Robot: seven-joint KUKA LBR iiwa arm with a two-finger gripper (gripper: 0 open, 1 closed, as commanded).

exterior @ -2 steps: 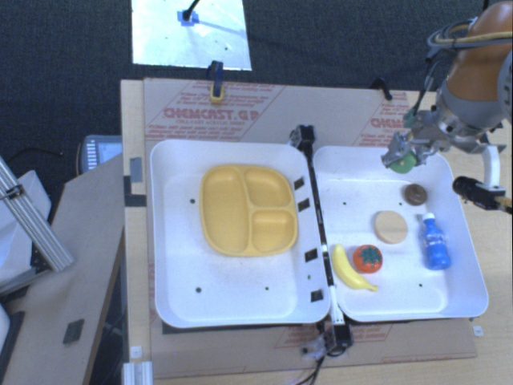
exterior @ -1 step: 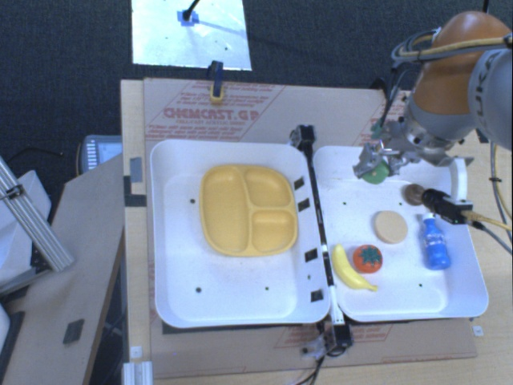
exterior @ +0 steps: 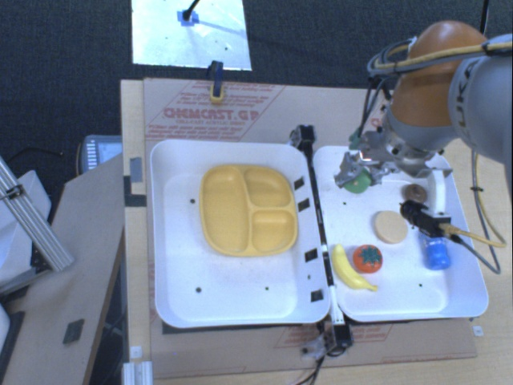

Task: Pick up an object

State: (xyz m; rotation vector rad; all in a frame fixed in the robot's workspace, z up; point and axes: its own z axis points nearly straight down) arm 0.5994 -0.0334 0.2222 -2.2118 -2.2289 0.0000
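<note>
While I hang over the right bin, my gripper sits at its ten o'clock corner, fingers closed around a small green object. A tan disc, tomato, banana and blue piece lie toward five o'clock. The yellow tray rests in the left bin.

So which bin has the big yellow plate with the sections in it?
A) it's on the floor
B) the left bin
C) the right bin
B: the yellow divided plate lies in the left bin, while the banana, the tomato and the blue thing sit in the right bin.
</note>
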